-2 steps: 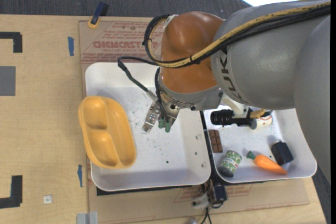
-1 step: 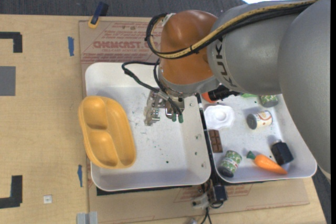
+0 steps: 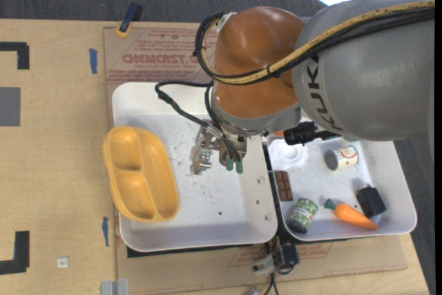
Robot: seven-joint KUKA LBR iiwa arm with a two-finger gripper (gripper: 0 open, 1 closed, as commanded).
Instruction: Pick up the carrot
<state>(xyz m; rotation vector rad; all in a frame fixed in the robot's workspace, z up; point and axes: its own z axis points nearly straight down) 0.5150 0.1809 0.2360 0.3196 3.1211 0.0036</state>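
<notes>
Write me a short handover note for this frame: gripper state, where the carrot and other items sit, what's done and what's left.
Gripper: over the left bin, holding nothing; whether it is open or shut is unclear from this angle.
Carrot: lying in the right bin, near its front edge, beside a black block and a green can.
Yellow divided tray rests on the left bin's left rim.
Done: nothing; the carrot is not grasped.
Left: move to the right bin, grasp and lift the carrot.
</notes>
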